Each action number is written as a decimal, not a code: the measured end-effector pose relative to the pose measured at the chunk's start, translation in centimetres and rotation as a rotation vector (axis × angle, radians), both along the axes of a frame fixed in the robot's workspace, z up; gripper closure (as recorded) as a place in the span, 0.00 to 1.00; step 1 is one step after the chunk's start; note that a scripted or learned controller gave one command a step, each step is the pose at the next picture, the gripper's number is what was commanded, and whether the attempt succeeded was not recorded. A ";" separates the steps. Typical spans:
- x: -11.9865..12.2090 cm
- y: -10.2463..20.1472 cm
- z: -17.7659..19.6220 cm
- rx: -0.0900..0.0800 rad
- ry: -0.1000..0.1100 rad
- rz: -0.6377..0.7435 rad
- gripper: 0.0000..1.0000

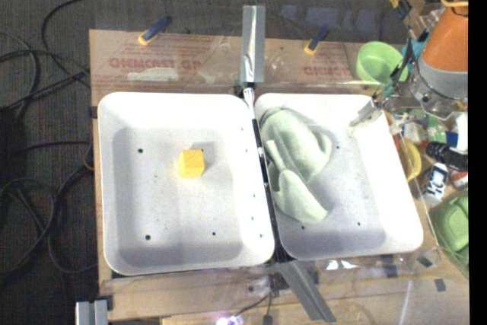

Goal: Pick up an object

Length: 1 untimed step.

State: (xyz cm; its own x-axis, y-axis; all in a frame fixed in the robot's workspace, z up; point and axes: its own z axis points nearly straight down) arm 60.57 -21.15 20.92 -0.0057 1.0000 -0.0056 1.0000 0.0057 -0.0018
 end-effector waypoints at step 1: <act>1.3 -1.1 -2.0 0.003 0.000 -0.037 0.00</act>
